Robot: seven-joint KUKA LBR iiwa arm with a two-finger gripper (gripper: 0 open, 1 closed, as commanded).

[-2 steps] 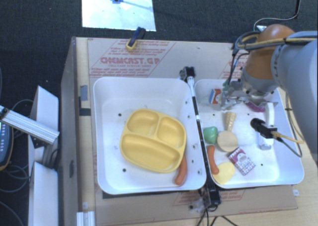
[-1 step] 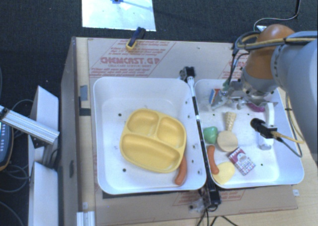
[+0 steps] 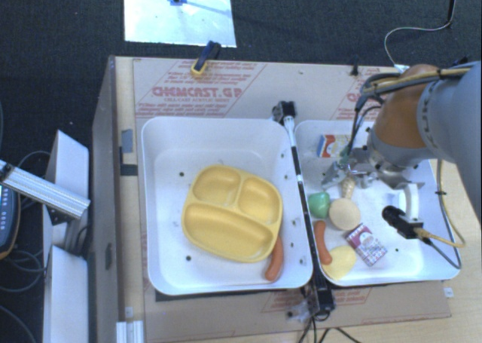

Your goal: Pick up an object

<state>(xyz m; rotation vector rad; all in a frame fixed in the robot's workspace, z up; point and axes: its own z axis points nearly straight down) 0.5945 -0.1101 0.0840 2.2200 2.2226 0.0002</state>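
The claw [image 3: 348,176], its opening impossible to judge here, hangs low in the right bin [image 3: 422,270] with a round cream ball [image 3: 345,213] just below it toward the camera, a green ball [image 3: 319,203] beside that, and a red sausage [image 3: 321,242] lying lengthwise farther on.

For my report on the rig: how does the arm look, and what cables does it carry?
The arm is grey and rounded, with an orange band above the wrist. Thin dark cables run along the band's top towards the gripper, which is metallic grey.
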